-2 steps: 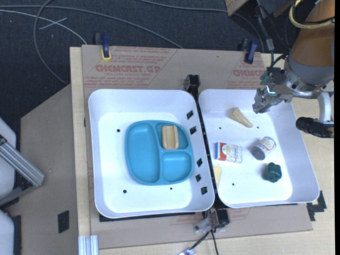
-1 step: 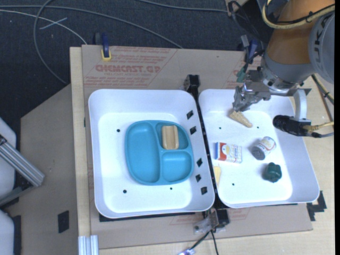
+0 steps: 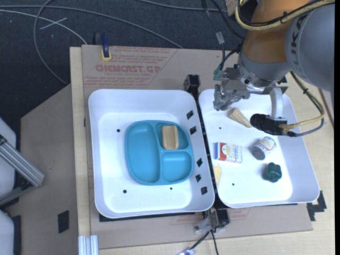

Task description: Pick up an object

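Over the right bin we see our hand low beside a tan wedge; grip unreadable, nothing visibly lifted yet.

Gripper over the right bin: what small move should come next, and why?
Probably a short move toward the near-right, then down onto the tan wedge. The gripper hangs at the far-left part of the right bin with nothing seen in it, and the wedge is the closest object, lying just beside it.
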You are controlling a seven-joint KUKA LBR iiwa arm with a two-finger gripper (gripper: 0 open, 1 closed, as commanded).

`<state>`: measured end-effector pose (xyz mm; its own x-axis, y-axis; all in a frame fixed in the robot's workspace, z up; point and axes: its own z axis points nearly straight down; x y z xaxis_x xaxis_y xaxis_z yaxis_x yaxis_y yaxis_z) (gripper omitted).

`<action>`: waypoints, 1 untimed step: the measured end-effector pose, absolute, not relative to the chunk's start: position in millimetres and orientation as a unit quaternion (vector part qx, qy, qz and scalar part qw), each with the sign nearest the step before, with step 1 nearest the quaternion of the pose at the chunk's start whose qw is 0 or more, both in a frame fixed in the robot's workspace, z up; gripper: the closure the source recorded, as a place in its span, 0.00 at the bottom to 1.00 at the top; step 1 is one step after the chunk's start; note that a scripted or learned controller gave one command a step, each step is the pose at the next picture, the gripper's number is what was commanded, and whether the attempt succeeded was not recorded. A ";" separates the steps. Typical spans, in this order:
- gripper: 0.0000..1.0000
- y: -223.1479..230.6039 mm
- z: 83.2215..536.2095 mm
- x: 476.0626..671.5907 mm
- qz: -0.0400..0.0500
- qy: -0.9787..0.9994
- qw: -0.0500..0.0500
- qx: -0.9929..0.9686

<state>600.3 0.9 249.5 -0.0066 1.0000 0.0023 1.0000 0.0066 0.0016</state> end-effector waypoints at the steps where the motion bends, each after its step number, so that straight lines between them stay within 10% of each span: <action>1: 1.00 58.8 234.2 599.1 0.001 -0.709 0.002 -0.705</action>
